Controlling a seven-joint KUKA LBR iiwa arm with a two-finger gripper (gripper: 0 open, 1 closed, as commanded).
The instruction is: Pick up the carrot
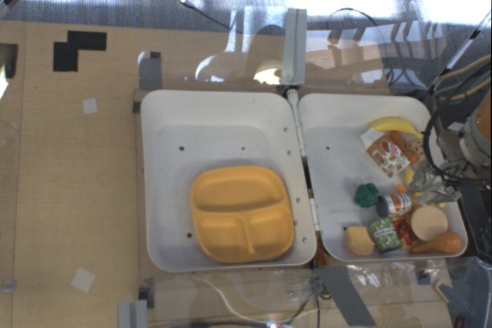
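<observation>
In the right bin, a slim orange piece that looks like the carrot lies by the right side of a small orange carton, just under a yellow banana. Black cables partly cover its right end. The arm comes in at the right edge, orange band showing. Its grey gripper hangs low over the bin's right side, a little below and to the right of the carrot. I see nothing held in it.
Below the gripper sit a green broccoli, a small can, a green tin, a yellow bun, a beige round item and a tan drumstick shape. A yellow divided plate lies in the left bin.
</observation>
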